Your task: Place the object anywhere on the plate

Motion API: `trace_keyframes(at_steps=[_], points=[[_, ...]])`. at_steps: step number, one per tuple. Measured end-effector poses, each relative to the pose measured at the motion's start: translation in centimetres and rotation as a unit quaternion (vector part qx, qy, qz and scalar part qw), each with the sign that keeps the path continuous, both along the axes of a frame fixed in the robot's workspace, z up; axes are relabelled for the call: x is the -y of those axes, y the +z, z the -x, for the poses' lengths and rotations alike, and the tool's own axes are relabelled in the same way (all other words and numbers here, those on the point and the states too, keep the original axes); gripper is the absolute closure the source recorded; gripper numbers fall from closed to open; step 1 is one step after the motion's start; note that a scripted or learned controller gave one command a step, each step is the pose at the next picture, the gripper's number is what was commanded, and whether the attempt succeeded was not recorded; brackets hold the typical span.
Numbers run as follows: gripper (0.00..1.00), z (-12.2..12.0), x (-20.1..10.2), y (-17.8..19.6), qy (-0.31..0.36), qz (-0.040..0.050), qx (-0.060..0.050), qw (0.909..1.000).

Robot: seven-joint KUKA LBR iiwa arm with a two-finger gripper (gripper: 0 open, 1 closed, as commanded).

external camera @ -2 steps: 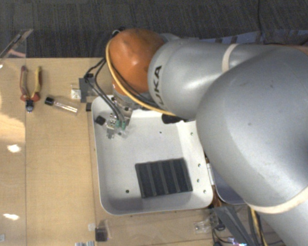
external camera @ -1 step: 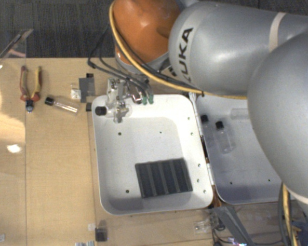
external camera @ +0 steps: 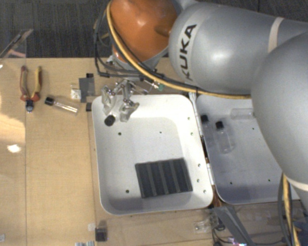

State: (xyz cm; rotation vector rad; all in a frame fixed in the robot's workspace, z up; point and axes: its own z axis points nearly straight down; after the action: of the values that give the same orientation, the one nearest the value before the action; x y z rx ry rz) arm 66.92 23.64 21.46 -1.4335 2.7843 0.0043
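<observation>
Hovering up-left of the ribbed plate [external camera: 163, 178] with the gripper [external camera: 119, 105], claw state impossible to tell. Spotted the clear vial [external camera: 223, 137], likely the object, right of the plate, well apart. Placed nothing yet, seemingly.

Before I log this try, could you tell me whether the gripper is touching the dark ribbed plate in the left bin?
Apart. The camera view shows the gripper at the left bin's far corner, with bare white floor between it and the plate.
</observation>
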Motion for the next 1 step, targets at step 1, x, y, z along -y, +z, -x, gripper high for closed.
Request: trace_keyframes(at_steps=[1], points=[[0.00,-0.02,0.02,0.04,0.000,-0.0001,0.000,1.0000]])
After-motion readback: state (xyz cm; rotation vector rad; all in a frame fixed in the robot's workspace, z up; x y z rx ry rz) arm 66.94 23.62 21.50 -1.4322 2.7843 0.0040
